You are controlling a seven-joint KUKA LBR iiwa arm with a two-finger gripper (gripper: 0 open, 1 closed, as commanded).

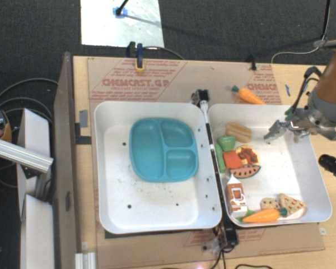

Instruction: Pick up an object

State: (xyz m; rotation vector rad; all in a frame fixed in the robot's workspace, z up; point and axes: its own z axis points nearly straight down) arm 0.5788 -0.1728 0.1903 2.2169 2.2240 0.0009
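Scene is lit evenly and brightly from above; shadows are kept faint and short. Mild glare is seen on the two shallow white plastic bins (117, 167), whites nearly blown out. A crinkled silvery sheet (122, 17) is overexposed. Slight softness and compression noise are noted throughout; dark carpet (28, 32) is rendered underexposed.

Dark carpet floor (241, 15); white sheet (120, 15) lying flat; black cables (22, 91) at left.

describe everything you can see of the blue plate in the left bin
The blue plate is a teal, plastic-looking tray with rounded corners, split into three compartments: one large on the left, two smaller on the right. It lies flat, right side up, slightly rotated, near the middle of the left bin, touching only the bin floor. Nothing lies in it.
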